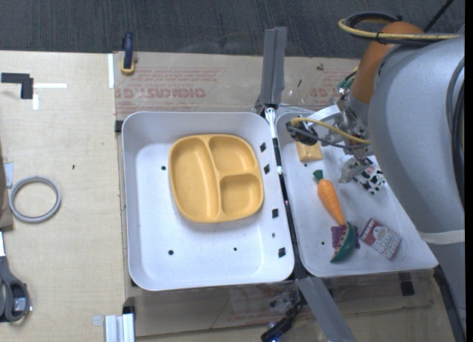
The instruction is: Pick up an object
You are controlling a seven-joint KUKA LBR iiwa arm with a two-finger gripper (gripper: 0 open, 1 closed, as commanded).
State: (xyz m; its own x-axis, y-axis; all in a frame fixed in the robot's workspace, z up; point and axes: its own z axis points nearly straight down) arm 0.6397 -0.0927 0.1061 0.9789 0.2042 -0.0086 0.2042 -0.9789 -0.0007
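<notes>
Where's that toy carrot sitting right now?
The carrot lies in the right-hand bin, near its middle, leafy end pointing up. A tan block sits above it, a purple and green toy just below, and the gripper hangs to its upper right.

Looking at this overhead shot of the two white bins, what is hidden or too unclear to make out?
- Gripper, camera view: its fingers merge with cables and the grey arm.
- Right white bin: the arm covers its far right side.
- Small black-and-white patterned object: too small to identify, partly under the gripper.
- Red and white packet: print unreadable.
- Dark scissors: cut off by the left edge.
</notes>
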